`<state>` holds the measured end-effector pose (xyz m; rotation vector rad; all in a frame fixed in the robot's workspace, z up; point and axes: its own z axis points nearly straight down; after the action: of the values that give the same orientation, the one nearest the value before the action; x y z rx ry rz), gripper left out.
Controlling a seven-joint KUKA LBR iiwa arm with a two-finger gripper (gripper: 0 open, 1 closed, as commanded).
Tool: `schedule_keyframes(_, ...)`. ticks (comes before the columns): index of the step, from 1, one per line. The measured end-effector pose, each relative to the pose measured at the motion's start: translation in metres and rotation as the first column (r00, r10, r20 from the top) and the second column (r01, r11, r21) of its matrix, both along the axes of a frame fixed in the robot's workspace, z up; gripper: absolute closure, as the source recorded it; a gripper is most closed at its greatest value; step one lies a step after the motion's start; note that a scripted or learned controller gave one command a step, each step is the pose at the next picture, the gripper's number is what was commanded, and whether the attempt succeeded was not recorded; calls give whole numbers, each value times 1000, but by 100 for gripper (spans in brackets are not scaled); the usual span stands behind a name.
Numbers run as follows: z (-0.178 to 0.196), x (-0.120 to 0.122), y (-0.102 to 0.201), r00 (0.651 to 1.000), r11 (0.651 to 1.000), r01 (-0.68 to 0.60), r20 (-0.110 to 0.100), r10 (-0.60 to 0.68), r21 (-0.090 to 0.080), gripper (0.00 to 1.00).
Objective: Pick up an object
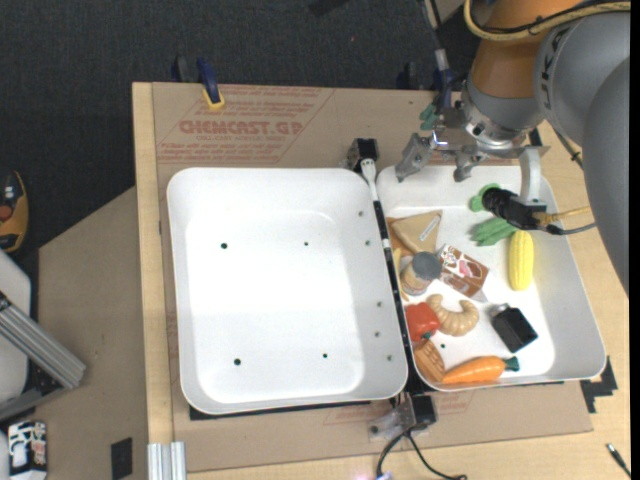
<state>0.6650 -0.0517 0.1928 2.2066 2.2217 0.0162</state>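
Note:
My gripper (438,162) hangs over the far edge of the right bin (578,313), open, with nothing between its fingers (411,158). Below it in the bin lie a tan bread wedge (414,230), a grey round piece (425,265), a brown and white box (463,270), a yellow corn cob (520,258) and a green leafy toy (492,230). Nearer the front are a red pepper (421,320), a croissant (459,316), a black block (514,328), an orange carrot (474,370) and a waffle piece (428,360).
The left bin (190,268) sits beside the right one on a brown board (250,118). A blue and yellow clamp (210,86) stands at the board's far edge. The grey arm (590,78) fills the upper right.

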Motion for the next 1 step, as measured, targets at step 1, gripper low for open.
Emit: schedule_keyframes(1, 204, 3, 64, 1000, 1000, 0, 6, 0, 1, 0)
